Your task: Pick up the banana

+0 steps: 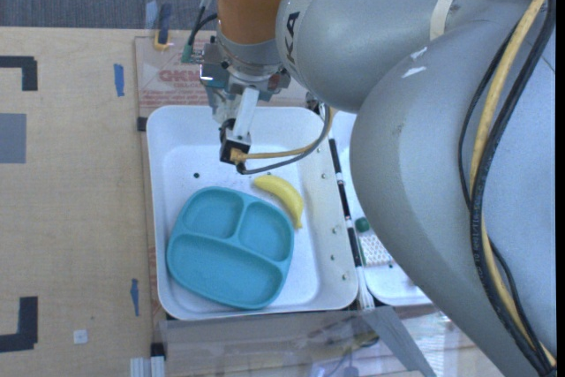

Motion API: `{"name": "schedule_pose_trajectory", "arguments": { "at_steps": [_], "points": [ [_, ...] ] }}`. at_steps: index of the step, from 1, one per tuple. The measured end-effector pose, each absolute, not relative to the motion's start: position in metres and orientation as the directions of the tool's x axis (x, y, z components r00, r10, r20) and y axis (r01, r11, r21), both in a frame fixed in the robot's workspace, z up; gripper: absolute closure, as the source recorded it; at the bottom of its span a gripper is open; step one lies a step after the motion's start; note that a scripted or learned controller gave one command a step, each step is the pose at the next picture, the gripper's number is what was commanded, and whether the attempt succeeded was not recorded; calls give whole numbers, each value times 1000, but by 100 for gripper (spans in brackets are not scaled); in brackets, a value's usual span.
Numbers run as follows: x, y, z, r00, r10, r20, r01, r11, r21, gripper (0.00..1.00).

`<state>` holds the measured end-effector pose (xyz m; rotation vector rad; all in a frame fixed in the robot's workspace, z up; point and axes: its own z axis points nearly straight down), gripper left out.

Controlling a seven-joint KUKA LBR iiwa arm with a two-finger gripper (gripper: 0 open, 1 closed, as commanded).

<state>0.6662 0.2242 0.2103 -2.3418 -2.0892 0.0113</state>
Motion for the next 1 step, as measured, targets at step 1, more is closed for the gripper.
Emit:
{"name": "schedule_pose_trajectory", "arguments": {
  "at_steps": [1],
  "points": [
    [665, 228, 160, 18, 1000, -2, 1000, -18, -7, 100]
  ]
}}
